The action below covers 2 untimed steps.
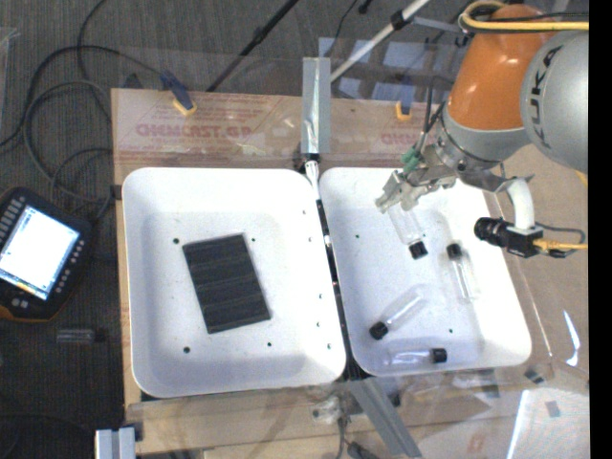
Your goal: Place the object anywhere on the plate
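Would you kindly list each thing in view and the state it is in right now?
Gripper: over the right bin's far part, a clear tube between its fingers.
Held tube: hangs tilted, black cap at its low end.
Tube by the right wall: lying flat.
Middle tube: lying flat, at a slant.
Near-wall tube: lying flat.
Black plate: flat in the left bin, nothing on it.

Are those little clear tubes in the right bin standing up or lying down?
Lying down. Each clear tube rests flat on the right bin floor, black caps sideways.
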### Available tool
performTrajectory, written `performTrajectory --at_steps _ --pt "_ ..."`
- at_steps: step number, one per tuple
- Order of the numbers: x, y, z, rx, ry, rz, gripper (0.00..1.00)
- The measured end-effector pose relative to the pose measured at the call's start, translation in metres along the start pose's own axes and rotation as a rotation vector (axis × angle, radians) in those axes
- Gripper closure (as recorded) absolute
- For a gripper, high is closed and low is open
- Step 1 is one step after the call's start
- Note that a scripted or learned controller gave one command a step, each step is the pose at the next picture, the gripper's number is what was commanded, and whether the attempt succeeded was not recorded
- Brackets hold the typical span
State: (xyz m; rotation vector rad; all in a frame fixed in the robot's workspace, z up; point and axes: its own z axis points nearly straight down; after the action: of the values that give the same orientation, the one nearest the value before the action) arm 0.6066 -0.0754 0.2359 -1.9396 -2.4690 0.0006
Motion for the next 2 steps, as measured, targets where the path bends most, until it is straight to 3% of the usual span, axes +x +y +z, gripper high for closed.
performTrajectory --at_steps 1,2 --pt "0.111 -0.007 0.043 0.0 0.001 -0.4 1.0" --pt "0.163 -0.032 0.019 0.001 0.001 -0.512 1.0"
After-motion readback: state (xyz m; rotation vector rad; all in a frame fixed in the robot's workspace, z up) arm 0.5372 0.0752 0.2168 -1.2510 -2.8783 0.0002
